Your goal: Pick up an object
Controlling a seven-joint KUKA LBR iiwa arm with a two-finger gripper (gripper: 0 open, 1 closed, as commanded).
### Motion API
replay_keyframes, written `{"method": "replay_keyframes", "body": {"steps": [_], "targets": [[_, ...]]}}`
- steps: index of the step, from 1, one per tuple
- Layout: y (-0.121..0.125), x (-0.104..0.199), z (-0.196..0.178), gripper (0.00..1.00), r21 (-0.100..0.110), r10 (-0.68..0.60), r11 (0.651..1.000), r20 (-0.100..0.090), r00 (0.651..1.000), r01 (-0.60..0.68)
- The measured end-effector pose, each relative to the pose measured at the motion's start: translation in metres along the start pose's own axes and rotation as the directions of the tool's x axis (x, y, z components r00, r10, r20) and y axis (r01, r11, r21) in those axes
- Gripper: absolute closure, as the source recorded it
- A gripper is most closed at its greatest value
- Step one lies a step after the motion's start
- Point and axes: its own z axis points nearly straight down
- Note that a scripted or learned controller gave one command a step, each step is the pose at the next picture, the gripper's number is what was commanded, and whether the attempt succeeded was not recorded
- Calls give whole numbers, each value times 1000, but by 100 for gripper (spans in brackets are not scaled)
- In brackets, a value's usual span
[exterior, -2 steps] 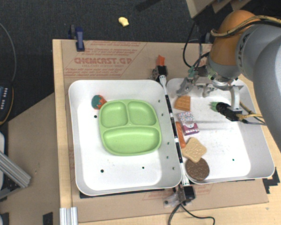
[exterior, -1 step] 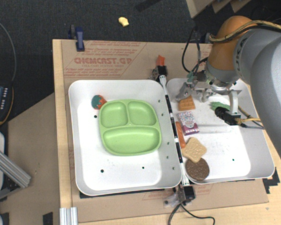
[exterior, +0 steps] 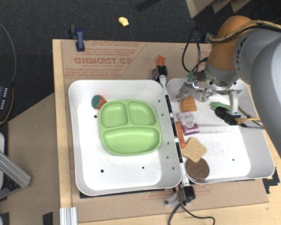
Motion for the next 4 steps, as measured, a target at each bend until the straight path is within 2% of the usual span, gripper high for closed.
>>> {"method": "replay_keyframes", "body": {"steps": [1, 4], "targets": [[-5, -3, 0, 0, 1, 1, 1000, 0, 1000, -1], [0, 0, 0, 0, -2, 0, 1000, 0, 1000, 0]]}}
